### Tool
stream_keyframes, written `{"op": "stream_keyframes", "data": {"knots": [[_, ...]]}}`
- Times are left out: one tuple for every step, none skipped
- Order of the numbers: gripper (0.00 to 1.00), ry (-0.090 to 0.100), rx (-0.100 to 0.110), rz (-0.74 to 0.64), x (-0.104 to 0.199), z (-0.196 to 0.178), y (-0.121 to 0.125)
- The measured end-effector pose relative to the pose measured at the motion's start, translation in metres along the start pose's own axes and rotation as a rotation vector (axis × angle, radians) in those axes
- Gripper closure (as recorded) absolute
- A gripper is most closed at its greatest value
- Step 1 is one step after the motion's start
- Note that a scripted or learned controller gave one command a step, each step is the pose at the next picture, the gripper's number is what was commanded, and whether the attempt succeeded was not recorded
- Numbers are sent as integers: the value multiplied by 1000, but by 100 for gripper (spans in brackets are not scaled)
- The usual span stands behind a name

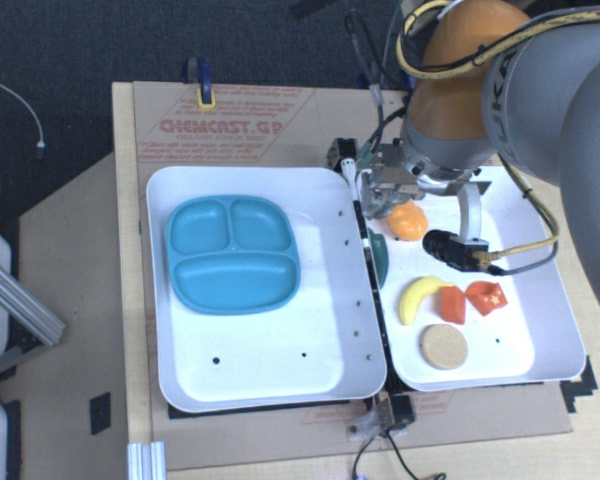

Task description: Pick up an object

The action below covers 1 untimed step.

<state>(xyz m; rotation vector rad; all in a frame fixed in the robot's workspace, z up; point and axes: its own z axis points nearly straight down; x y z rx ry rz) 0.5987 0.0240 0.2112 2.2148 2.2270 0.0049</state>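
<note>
Looks like the reach-in step: the gripper [405, 196] hovers right over the orange fruit [408, 221] at the far left of the right bin [540, 353] (can't tell how the jaws are set). Next it'd need a straight drop around it.

Orange ball [408, 222], perhaps fruit, in right bin [540, 358].

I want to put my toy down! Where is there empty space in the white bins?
Left bin: bare floor right of and below the blue plate. Right bin: crowded around the orange, banana, red pieces and round cracker, with the gripper above; bare along its right side.
</note>
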Motion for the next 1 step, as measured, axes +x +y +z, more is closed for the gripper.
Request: {"op": "stream_keyframes", "data": {"knots": [[100, 0, -1, 0, 45, -9, 9]]}}
